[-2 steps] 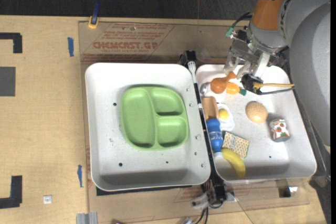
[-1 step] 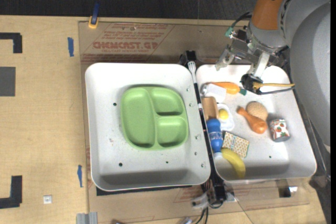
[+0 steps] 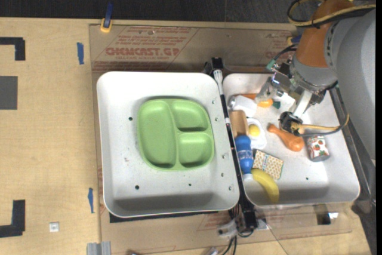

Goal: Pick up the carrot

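The carrot (image 3: 286,137) is a short orange cone lying flat in the right bin (image 3: 340,179), its thin end pointing up-left. The gripper (image 3: 278,91) hangs over the back part of that bin, a little behind the carrot and to its left. Nothing can be seen held at its tip. The grey arm with its orange band reaches in from the upper right.
Around the carrot in the right bin lie a banana (image 3: 266,184), a blue bottle (image 3: 243,153), a patterned packet (image 3: 268,163), a red-and-white can (image 3: 317,148), a wooden block (image 3: 239,122) and a small orange piece (image 3: 264,103). The left bin (image 3: 113,128) holds a green divided plate (image 3: 176,131).
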Motion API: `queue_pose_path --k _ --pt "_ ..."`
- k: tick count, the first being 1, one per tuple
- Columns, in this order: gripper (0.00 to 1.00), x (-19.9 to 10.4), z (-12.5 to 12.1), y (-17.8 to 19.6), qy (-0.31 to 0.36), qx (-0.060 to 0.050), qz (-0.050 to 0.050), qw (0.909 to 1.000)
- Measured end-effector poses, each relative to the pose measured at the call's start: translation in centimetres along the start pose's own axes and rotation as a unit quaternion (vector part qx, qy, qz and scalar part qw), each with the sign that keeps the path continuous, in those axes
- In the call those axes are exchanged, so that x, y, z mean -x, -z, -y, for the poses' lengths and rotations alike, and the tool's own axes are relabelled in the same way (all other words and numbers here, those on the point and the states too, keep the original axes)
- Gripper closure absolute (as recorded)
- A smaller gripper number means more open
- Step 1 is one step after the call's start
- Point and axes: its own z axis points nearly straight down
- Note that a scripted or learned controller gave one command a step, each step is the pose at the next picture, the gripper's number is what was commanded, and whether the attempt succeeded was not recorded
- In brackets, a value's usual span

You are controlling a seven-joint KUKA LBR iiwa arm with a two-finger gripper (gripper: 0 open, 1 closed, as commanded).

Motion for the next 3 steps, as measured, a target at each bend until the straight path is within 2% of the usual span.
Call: queue_pose_path --k 1,2,3 --pt "0.0 0.2 -0.7 -1.5 -0.007 0.008 -0.002 0.9999" --pt "0.0 -0.1 -1.0 -1.8 -0.045 -0.002 -0.004 0.999" --pt "0.0 3.1 5.4 -3.4 -0.103 0.001 -0.003 0.9946"
